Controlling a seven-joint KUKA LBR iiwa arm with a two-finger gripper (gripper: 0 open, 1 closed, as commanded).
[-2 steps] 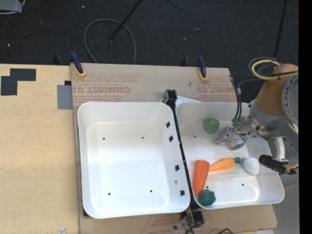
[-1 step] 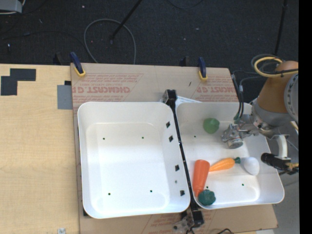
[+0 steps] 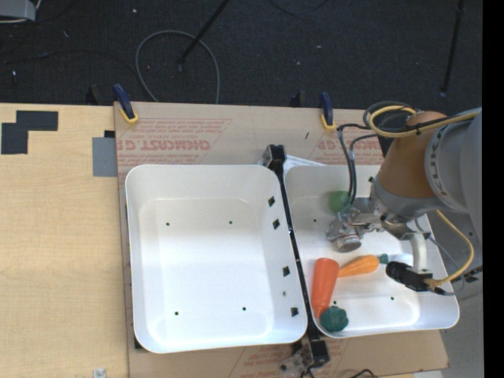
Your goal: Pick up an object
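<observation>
Camera view: looks down at a slant on two white bins side by side on the surface; the right bin [image 3: 441, 317] holds the things, the left bin [image 3: 205, 183] lies to its left
Task's thing: a large toy carrot [image 3: 324, 284] with a green leafy top [image 3: 335, 320], lying near the divider in the near-left part of the right bin, pointing far to near
Second choice: a smaller orange carrot [image 3: 359, 267] just right of the big one, lying crosswise, its green stub to the right
Third thing: a green object [image 3: 339, 201] farther back in the same bin, partly hidden, too little visible to name
How it should handle: judged light, stiff and smooth plastic, not fragile; the tapered, rounded body may slip or roll out of a pinch
Where to take hold: across the thick middle of the big carrot, fingers either side of its long axis, away from the bin wall
Hand: the hand [image 3: 344, 234] sits low in the right bin, just far of the small carrot and near the green object; whether it is wide or narrow I cannot tell, and nothing is visibly held
Arm pose: the grey arm [image 3: 453, 164] reaches in from the right, orange band above the wrist, bent down over the far-right part of the bin
</observation>
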